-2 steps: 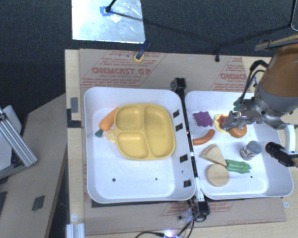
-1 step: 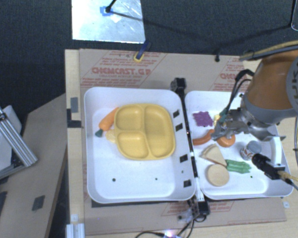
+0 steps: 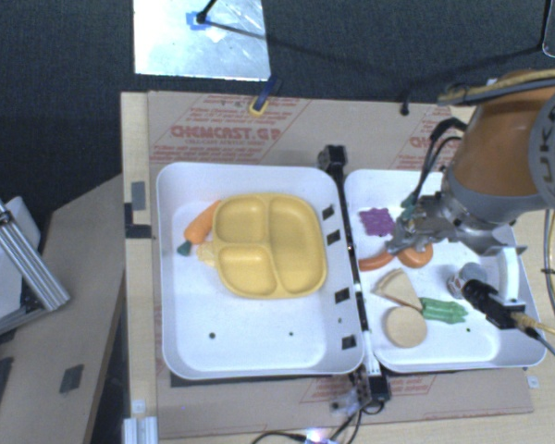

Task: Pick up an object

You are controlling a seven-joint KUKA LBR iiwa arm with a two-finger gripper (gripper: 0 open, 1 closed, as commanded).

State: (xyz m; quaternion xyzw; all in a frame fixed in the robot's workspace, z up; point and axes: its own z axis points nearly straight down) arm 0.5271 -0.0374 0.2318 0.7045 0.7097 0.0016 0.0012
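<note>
The gripper (image 3: 409,241) hangs over the right bin (image 3: 509,345); whether its jaws are wide or narrow cannot be told. The sausage (image 3: 375,261) and orange slice (image 3: 416,255) crowd together, so a grasp may slip or catch both.

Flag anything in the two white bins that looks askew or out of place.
The yellow divided plastic plate sits skewed in the left white bin, and the orange toy carrot lies wedged against its upper left edge, not in a compartment. The right bin's toy food lies loosely scattered, nothing visibly damaged.

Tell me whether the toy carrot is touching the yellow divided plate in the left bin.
Touching. The camera view shows the carrot lying against the yellow plate's upper-left rim, with no white bin floor visible between them.
</note>
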